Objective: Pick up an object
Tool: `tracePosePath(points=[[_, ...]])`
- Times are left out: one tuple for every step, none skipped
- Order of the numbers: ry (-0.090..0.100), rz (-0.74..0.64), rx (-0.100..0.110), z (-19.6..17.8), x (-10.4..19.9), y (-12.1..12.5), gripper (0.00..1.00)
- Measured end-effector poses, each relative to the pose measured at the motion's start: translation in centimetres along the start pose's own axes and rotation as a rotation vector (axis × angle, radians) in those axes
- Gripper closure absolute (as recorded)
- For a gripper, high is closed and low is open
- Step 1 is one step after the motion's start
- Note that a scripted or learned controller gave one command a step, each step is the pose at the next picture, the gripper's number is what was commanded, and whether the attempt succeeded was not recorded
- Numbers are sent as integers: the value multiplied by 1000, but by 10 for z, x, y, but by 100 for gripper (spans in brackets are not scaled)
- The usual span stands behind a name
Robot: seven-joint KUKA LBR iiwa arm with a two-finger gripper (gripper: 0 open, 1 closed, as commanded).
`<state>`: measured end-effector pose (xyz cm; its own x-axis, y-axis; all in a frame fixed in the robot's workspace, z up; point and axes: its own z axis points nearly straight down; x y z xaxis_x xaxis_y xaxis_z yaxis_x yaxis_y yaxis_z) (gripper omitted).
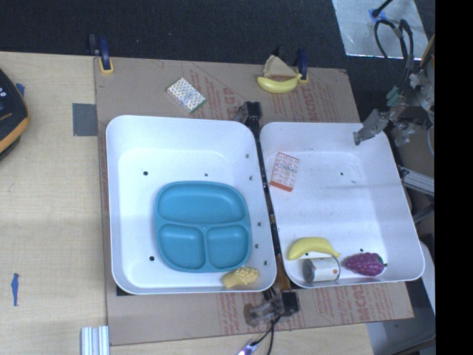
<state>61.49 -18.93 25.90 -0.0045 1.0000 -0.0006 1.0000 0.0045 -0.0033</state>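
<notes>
1. The pincer (pixel 367 133) sits at the far right corner of the right bin (pixel 399 198), at the bin's rim, with the arm's wrist parts reaching in from the right edge of the view. Whether it is apart or together cannot be told from this view. Nothing can be seen held in it, and it is well apart from every object in the bins.

2. The right bin holds four things. A small white and red card (pixel 285 171) lies flat near the bin's left wall, toward the far side. At the near edge lie a yellow banana (pixel 311 247), a small grey and white can (pixel 321 269) on its side just beside and below the banana, and a purple grape bunch (pixel 364 264) to the right of the can.

3. The left bin (pixel 126 198) holds a blue divided tray (pixel 201 224) with three compartments, lying flat in the middle. A yellow lumpy piece (pixel 241 276) rests at the bin's near right corner, just beside the tray.

4. On the bench (pixel 44 220) beyond the bins lie a small patterned packet (pixel 185 94) and a second banana (pixel 277 84) by a blue clamp (pixel 301 63).
</notes>
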Motion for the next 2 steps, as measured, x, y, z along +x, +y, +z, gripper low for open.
tracePosePath(points=[[1,-1,4,156,22,23,0],[1,2,-1,167,-22,41,0]])
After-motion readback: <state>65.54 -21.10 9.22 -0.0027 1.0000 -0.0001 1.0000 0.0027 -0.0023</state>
